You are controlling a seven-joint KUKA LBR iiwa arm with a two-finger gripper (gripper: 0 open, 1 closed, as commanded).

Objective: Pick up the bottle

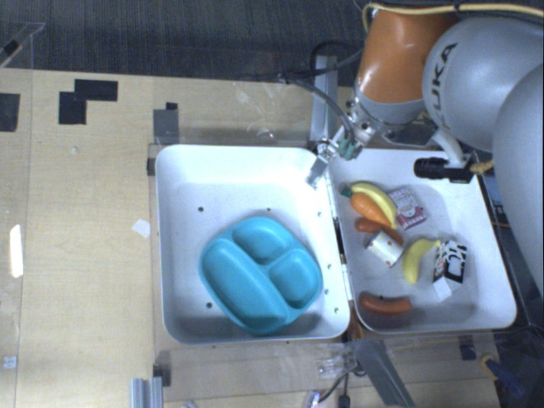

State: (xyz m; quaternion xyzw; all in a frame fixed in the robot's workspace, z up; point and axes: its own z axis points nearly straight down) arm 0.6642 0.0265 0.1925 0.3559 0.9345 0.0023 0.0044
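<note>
Tool (pixel 333 155) hangs at the upper middle of the frame, over the top end of the wall shared by the left bin (pixel 174 228) and the right bin (pixel 493 304); whether it is open or closed I cannot tell, and nothing shows in its grip. The bottle (pixel 384 249) is, as I judge it, the small white piece lying on its side in the middle of the right bin, below and to the right of the tool and well apart from it. That guess is itself the first risk: the black-and-white carton (pixel 450 262) further right could be taken for the target instead. The second is crowding. A red sausage (pixel 371 225) lies just above the bottle, and a yellow banana (pixel 414 260) lies just beside it on the right, so a descent slightly off centre would likely land on one of these, or catch two things at once. Being small, round and on its side, the bottle may roll or slip out if the tool closes across the wrong axis. It also lies near the shared wall, so an approach from the left could strike the rim. A second banana (pixel 374 199) sits between the tool and the bottle and could be knocked on a low, slanting path. The blue plate (pixel 259 274) in the left bin is clear of all this, as is the table (pixel 76 253).
</note>
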